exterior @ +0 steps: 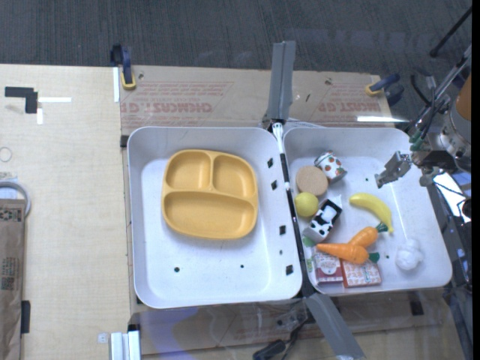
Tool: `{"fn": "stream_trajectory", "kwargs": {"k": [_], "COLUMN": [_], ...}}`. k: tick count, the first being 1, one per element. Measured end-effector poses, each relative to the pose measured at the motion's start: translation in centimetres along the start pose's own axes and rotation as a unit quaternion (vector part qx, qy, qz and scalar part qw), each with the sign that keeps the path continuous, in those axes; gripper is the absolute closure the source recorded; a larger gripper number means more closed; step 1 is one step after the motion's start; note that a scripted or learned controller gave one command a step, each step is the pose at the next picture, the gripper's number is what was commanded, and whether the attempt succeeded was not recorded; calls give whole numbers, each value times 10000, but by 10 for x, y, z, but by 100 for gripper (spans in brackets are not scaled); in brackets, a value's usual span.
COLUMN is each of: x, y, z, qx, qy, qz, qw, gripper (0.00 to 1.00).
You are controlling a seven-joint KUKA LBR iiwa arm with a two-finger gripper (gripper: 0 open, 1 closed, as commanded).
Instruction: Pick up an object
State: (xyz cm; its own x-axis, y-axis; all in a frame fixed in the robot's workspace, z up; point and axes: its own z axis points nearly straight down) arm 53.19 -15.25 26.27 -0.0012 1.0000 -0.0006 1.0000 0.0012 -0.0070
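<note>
Lower right of frame: red packet (347, 273) w/ carrot (349, 250), banana (373, 208) above. Gripper (393, 169) hovering upper right over right bin (442, 280); grip state unclear.

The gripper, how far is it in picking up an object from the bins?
Nothing looks done yet: the gripper hangs over the right bin's upper right part with no object between its fingers. The banana, carrot, lemon and the other items lie in that bin, and the yellow plate sits in the left bin. Descending, gripping and lifting are all left.
</note>
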Motion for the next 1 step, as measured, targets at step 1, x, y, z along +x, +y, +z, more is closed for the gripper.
{"fn": "stream_trajectory", "kwargs": {"k": [1], "x": [-24], "y": [18], "z": [174], "qx": [-8], "qy": [9], "qz": [160], "qw": [9999], "gripper": [0]}}
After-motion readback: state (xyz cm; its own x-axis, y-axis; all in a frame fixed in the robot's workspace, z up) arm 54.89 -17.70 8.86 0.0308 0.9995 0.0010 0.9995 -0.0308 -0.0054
